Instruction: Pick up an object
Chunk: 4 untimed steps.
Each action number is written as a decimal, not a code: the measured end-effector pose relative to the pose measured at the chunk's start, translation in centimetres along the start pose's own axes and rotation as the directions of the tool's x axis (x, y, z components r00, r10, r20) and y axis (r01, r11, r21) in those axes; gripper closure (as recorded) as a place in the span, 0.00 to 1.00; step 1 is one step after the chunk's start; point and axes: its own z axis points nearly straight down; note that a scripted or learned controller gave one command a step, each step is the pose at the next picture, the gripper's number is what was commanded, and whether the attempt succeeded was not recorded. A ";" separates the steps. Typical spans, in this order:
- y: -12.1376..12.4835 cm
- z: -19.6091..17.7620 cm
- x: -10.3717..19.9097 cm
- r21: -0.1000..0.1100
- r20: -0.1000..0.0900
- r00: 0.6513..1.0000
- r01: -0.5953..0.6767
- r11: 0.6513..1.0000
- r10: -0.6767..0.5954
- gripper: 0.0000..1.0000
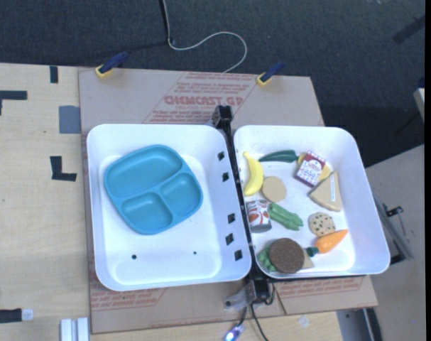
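Where glossy toy foods (286, 217) crowd the right bin (351, 146), a curved yellow banana (253, 175); gripper state untellable.

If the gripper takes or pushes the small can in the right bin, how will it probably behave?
The small can lies on its side, so a push would probably make it roll, perhaps toward the banana or green pod close beside it. It looks rigid, so it should not deform. Its smooth round wall may slip between fingers.
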 end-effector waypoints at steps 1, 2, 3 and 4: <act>0.1 -1.0 0.1 -0.007 0.002 1.000 0.003 1.000 -0.003 1.00; 0.2 -2.0 0.1 -0.021 0.005 1.000 0.008 1.000 -0.008 1.00; 0.4 -3.0 0.2 -0.041 0.009 1.000 0.014 0.999 -0.013 1.00; 0.6 -4.0 0.3 -0.064 0.014 1.000 0.019 0.998 -0.018 1.00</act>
